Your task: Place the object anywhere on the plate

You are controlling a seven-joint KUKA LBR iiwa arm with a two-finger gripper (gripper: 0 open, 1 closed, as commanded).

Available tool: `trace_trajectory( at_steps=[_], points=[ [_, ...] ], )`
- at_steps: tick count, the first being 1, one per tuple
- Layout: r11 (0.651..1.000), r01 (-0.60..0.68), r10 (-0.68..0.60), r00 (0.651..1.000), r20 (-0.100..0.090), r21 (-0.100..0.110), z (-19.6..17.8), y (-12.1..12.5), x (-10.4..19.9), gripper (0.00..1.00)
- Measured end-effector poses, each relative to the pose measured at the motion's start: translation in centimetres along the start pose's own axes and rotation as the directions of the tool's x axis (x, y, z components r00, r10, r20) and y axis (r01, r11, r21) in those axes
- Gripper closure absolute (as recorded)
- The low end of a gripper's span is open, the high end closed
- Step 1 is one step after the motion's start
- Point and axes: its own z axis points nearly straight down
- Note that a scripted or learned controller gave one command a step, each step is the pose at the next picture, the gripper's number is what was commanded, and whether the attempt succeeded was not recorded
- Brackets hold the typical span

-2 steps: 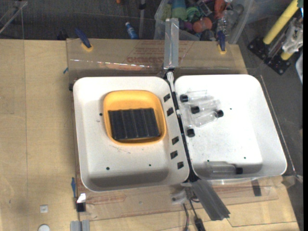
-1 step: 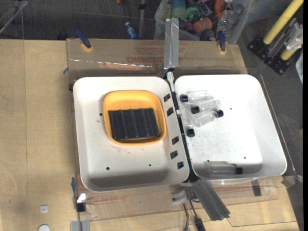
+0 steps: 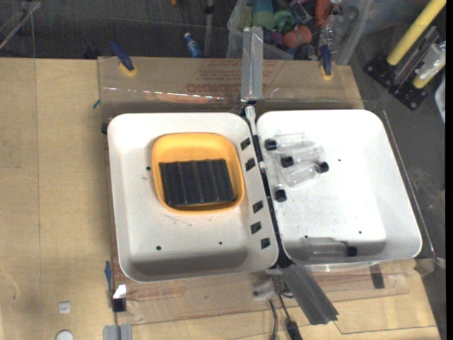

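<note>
Even overhead light; white bins [image 3: 354,211] mildly glaring, soft shadows under their near rims, slight overall softness.

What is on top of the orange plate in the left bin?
A dark ribbed rectangular block lies flat on the orange plate, covering its middle and front. The plate surface beneath it is hidden.

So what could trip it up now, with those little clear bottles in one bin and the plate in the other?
The clear vials lie clustered and touching in the right bin, so a grab might catch two or knock them apart. Being see-through on white, they may be hard to spot. And the orange plate already carries a dark ribbed block, leaving little bare rim for a vial, which could roll off.
</note>
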Motion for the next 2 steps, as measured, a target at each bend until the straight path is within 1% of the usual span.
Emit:
trace_trajectory(
  at_steps=[1, 2],
  points=[
    [0.997, 0.082, -0.082, 0.997, 0.0, 0.0, 1.7, 0.1, 0.1, 1.0],
    [0.97, 0.244, -0.244, 0.97, 0.006, -0.004, -1.6, 0.1, 0.0, 1.0]
  ],
)
